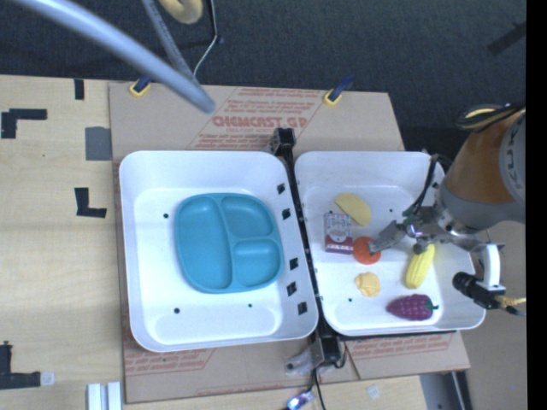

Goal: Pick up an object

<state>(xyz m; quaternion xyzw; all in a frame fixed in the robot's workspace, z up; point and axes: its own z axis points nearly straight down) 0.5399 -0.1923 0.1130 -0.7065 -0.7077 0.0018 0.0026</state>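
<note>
My pincer (pixel 382 241) sat low in the right bin (pixel 389 167), its tip touching the small red tomato (pixel 366 249) beside the little box (pixel 339 232); whether it gripped, I cannot tell. I judged it best to centre on the tomato, clear of the box and corn (pixel 419 266).

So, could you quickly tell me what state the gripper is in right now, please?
Gripper: low in the right white bin, tip at the small round red-orange toy fruit; open or shut cannot be told.
</note>
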